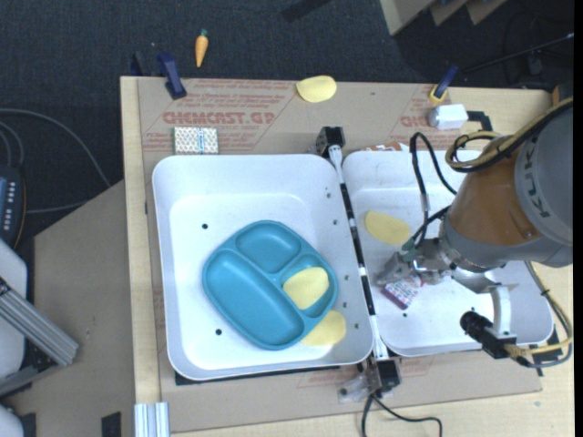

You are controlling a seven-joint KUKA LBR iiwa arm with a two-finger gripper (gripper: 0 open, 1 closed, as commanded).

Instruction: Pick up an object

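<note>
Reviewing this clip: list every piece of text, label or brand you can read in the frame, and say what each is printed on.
"CHEMCAST G P": red print on the brown board under the bins, upper left; the last letters are uncertain.
Red print on the board at upper right: too blurred to read.
"KU": partial lettering on the grey arm, cut off at the frame edge.
Small packet by the gripper: print too small to read.

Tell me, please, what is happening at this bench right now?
The KUKA arm reaches in over the right bin, its end effector low beside a small purple-and-white packet. Whether it has a grip on it cannot be told. A yellow piece lies further back in that bin. The left bin holds a blue divided tray with one yellow piece in it and another against its edge.
</note>
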